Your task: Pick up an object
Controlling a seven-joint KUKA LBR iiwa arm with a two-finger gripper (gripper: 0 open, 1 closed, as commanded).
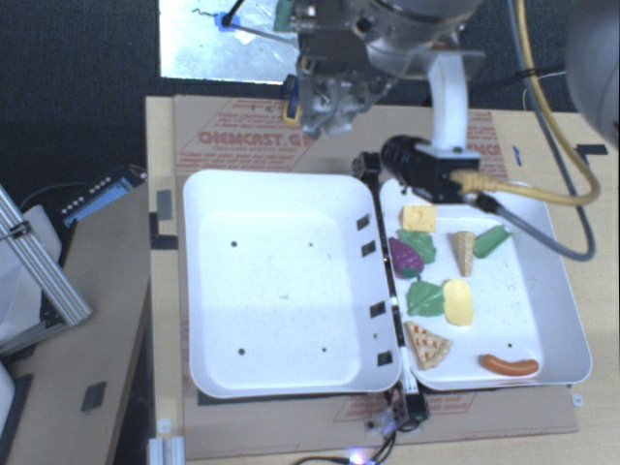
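Crowding right bin [562, 327]: cheese [418, 218], sausage [509, 364], pizza slice [426, 344]; gripper [325, 114] above.

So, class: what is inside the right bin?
The right bin holds toy foods: a cheese block, purple grapes, a cone, a green pod, a green leaf, a yellow piece, a pizza slice and a sausage. The black arm mount covers the bin's far corner.

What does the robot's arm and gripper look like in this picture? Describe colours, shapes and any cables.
The arm is a thick, rounded grey metal body, with an orange band just visible at the picture's top edge. The gripper below it is a compact block of dark and silvery metal parts. A yellow cable runs down beside the arm.
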